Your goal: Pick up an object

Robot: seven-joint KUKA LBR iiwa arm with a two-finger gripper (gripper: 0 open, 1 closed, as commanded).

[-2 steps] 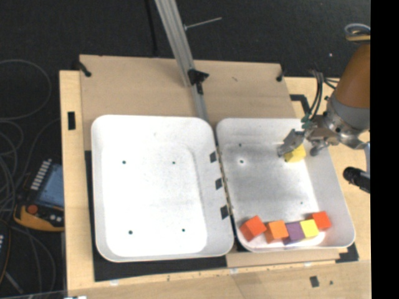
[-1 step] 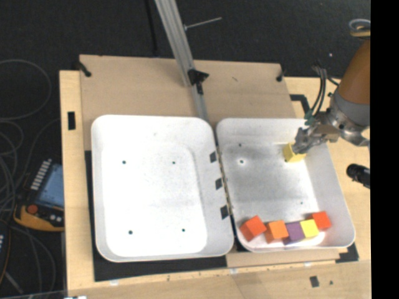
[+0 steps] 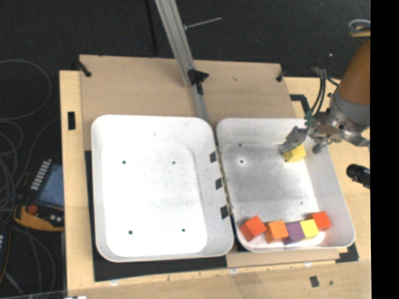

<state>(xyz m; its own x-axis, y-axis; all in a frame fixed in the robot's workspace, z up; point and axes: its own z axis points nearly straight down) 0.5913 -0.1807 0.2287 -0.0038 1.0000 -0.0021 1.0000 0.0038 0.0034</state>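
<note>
A small yellow block (image 3: pixel 296 154) sits at the tips of my gripper (image 3: pixel 300 147) over the upper right part of the right bin (image 3: pixel 268 185). The fingers (image 3: pixel 289 143) close around it, one grey finger on its left and the other on its right. The arm's orange band and grey wrist (image 3: pixel 352 104) come in from the right edge. Along the right bin's front wall lies a row of blocks: a red-orange one (image 3: pixel 252 227), an orange one (image 3: pixel 277 230), a purple one (image 3: pixel 293 233), a yellow one (image 3: pixel 310 228) and another red-orange one (image 3: pixel 321 220).
The left bin (image 3: pixel 156 189) lies beside the right one, with black clips (image 3: pixel 219 182) along the seam between them. A slanted metal rail (image 3: pixel 181 42) crosses the bench from the top. Cables and a hand-held pendant (image 3: pixel 43 195) lie off the bench at left.
</note>
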